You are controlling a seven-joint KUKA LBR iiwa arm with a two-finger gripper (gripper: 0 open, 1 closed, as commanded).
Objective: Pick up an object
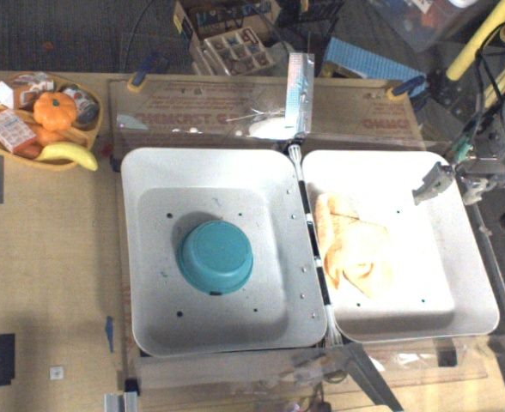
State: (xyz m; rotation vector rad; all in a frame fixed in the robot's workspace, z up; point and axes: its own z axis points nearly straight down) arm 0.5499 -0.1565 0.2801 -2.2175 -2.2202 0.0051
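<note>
The gripper (428, 187) is seen at the right edge of the right bin (459, 316), hanging over its upper right rim, with nothing between it and the bin floor. Whether it is released or clenched cannot be told from this view; no object is seen in its grasp, so the pick is judged not yet begun.

Nearest to it, in the left half of the same bin, a pale yellow-orange cloth (353, 245) is spread flat and crumpled, its left edge close against the wall shared with the left bin (149, 187). It is soft, thin and creased, with a few raised folds toward its lower part. Farther off, a teal bowl (216, 257) is set upside down near the middle of the left bin, well apart from the cloth.

The cloth is judged the likelier target, being in the bin beside the tool. For the step to be done well, the gripper should be carried leftward across the bin and brought down over a raised fold rather than a flat patch, so that fabric is pinched instead of the floor being scraped. The descent should be kept clear of the dividing wall. A thin layer may slip out on lifting, so a deep bite is advised.

Beyond the bins, a basket of toy food (39, 123) is seen at the bench's far left corner.
</note>
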